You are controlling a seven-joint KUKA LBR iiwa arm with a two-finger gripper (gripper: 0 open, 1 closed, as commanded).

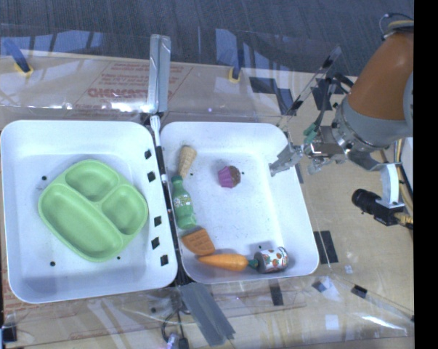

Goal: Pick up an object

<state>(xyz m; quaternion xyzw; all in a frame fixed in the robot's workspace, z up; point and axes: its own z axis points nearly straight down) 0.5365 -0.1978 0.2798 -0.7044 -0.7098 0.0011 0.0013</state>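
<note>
Camera view: the claw (pixel 285 158) hangs over the right bin's (pixel 295 195) right rim, holding nothing; whether it is spread I cannot tell. The purple cupcake (pixel 229 176) sits alone mid-bin (the easiest target, I judge): centre above it, then descend straight.

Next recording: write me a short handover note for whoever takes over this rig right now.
Gripper: at the right bin's right rim, nothing seen between its fingers.
Right bin: purple piece mid-bin; cone, green bottle and orange wedge along the left wall; carrot and small can at the front.
Left bin: green divided plate.
Done: nothing picked.
Left: grasp and lift one object.
</note>
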